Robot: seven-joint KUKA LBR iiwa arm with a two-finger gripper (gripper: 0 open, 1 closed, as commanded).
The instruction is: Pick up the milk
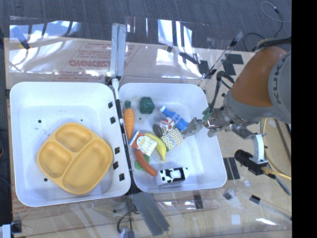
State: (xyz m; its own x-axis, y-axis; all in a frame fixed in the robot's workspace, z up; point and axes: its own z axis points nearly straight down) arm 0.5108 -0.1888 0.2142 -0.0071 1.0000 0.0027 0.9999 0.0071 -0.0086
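milk carton [172, 175] lies on its side nr front edge of right bin [210, 170] | gripper [194, 127] low over bin's right part, beside blue bottle [174, 118], well apart fr milk | open/closed: can't tell | yellow tray [74, 157] in left bin [25, 103]
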